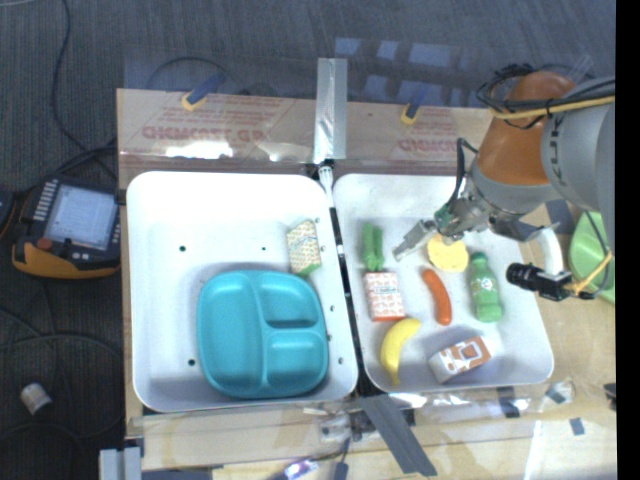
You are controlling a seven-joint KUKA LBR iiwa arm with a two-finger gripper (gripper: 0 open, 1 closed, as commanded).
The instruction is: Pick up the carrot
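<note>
The carrot (437, 296), a short orange-red stick, lies in the middle of the right bin (520, 368), pointing roughly toward the front. My gripper (410, 242) hangs over the back part of that bin, up and to the left of the carrot and apart from it. It sits just left of a yellow round piece (449, 257). Nothing shows held in it.
Around the carrot in the right bin are a green bottle (486, 288), a checkered box (383, 295), a banana (398, 345), a small carton (460, 358) and a green vegetable (372, 246). The left bin (160, 228) holds a teal divided plate (262, 333) and a snack packet (303, 246).
</note>
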